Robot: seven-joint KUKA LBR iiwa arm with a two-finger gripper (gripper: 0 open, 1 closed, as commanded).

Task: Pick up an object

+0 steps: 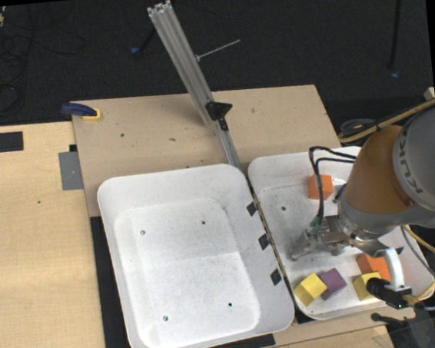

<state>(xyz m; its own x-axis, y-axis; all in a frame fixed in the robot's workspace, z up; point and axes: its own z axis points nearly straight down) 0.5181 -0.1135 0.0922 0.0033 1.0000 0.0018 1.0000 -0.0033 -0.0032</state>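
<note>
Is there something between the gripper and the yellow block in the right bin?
Nothing visible. The gripper is low in the right bin, and bare white floor lies between it and the yellow block. The purple block touches the yellow one's far side.

Light bright, even, from above. Left bin point(184, 262) looks very white, a bit washed out on flat floor, no hard glare. Soft dark shadow along left bin's left and bottom edges. Right of left bin, arm point(392, 182) throws faint grey shadow on right bin point(280, 182) floor. Behind left bin, floor very dark (almost black, cables hard to see). Picture a bit grainy, small things soft. Edges not bent.
</note>
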